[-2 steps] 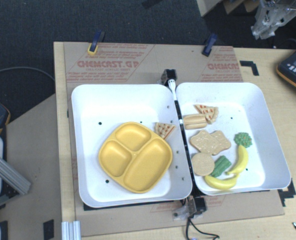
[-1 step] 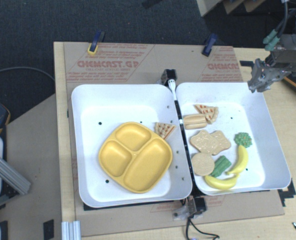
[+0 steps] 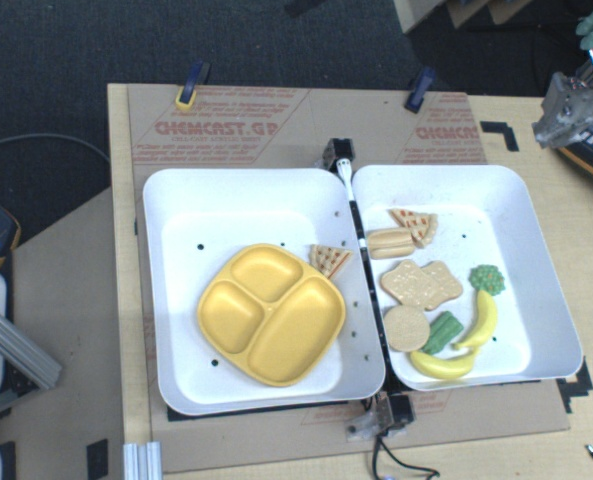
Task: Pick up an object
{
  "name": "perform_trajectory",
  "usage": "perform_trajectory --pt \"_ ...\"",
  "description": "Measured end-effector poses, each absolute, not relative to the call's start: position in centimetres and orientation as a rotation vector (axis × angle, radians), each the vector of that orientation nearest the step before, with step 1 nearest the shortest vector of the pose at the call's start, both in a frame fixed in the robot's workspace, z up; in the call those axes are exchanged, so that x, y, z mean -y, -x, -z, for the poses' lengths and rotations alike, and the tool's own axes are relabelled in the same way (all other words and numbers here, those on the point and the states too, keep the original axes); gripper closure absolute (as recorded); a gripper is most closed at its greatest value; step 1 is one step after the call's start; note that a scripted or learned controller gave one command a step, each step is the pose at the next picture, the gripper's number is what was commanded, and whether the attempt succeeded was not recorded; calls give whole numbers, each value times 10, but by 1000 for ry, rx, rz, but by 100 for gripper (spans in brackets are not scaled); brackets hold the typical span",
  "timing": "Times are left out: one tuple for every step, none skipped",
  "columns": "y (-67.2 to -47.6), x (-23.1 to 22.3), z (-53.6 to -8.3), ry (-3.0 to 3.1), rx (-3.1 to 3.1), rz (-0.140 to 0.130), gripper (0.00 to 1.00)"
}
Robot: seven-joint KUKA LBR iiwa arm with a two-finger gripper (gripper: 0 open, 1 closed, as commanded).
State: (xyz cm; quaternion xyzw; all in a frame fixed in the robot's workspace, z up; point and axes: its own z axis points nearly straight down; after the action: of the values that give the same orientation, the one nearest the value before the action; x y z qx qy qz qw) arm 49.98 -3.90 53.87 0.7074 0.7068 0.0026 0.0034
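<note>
Bench: a brown board (image 3: pixel 276 118) with red print fills the middle of the frame, held by two clamps along its upper edge, a blue and yellow one (image 3: pixel 189 88) at upper left and a dark blue one (image 3: pixel 419 89) at upper middle.
Left bin: a shallow white bin (image 3: pixel 176 218) sits left of centre on the board.
Right bin: a second white bin (image 3: pixel 516 228) sits just beside it on the right, their inner rims touching along a dark seam.
Plate: a yellow divided plate (image 3: pixel 270 313) with three hollows lies in the lower middle of the left bin.
Waffle piece: a small tan wedge with a grid pattern (image 3: pixel 328 259) lies at the plate's upper right edge, close to the seam.
Pizza slice: a small triangular slice (image 3: pixel 416 222) lies in the upper part of the right bin.
Hot dog: a pale bun (image 3: pixel 390 242) lies just left of the slice, near the seam.
Toast: a speckled beige piece (image 3: pixel 421 283) lies in the middle of the right bin.
Cookie: a round beige disc (image 3: pixel 407 328) lies just below the toast.
Green piece: a dark green block (image 3: pixel 443 332) lies between the cookie and the banana.
Banana: a yellow banana (image 3: pixel 464 348) curves along the lower right of the right bin.
Broccoli: a green floret (image 3: pixel 487 279) sits at the banana's upper tip.
Gripper: a grey metal part (image 3: pixel 573 108) sits at the upper right edge of the frame, well apart from both bins; whether it is released or clenched I cannot tell.
</note>
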Motion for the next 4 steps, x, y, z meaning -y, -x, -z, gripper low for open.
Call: perform_trajectory --pt "-478 62 -436 -2232 -2222 12 100" --pt "-489 35 -541 -2211 -2218 -15 100" --pt "-478 51 -431 -2231 -2224 12 100" --pt "-480 51 -542 -2211 -2215 -16 100"
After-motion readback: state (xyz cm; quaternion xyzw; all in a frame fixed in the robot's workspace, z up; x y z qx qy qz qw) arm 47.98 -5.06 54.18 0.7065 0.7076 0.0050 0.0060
